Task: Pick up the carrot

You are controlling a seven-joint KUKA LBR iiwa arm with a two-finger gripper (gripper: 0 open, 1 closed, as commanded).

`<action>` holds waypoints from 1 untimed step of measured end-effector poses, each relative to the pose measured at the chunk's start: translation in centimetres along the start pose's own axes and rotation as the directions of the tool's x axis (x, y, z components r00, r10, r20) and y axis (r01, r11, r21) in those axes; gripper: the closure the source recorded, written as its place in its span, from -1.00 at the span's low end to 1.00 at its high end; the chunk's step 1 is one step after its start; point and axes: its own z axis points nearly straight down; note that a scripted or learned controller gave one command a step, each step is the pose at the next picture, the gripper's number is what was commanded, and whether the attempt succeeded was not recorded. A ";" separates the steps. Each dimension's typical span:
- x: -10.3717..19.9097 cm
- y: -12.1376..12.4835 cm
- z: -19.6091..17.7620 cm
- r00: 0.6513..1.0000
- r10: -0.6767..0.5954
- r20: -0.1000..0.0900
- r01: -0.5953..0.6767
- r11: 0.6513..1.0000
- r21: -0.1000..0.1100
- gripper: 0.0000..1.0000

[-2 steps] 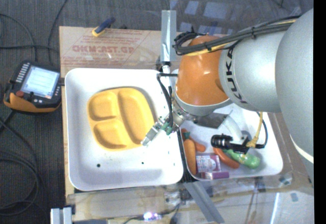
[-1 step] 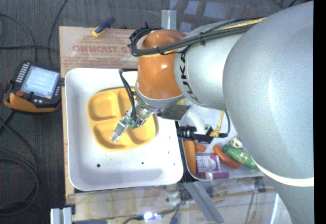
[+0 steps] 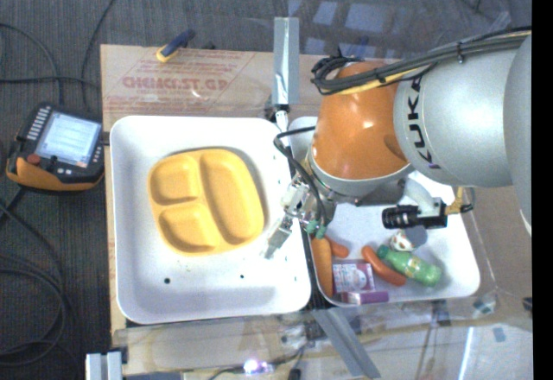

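The carrot (image 3: 322, 264) is a long orange piece lying along the left wall of the right bin (image 3: 467, 283), pointing toward the front. My gripper (image 3: 296, 233) hangs over the wall between the two bins, just above and left of the carrot's upper end. It stands open. One pale finger (image 3: 278, 238) reaches over the left bin, and the other sits by the carrot's top. Nothing is held between them. The arm's orange band (image 3: 359, 132) hides the back of the right bin.
A yellow divided plate (image 3: 207, 197) lies in the left bin (image 3: 138, 283). Beside the carrot in the right bin are a pink-and-purple box (image 3: 359, 281), a red-orange sausage-like piece (image 3: 384, 267) and a green bottle (image 3: 412, 264). A teach pendant (image 3: 56, 149) sits off the bench at left.
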 end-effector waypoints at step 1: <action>0.7 11.1 -0.2 0.986 -0.169 -0.002 0.169 0.986 -0.002 -1.00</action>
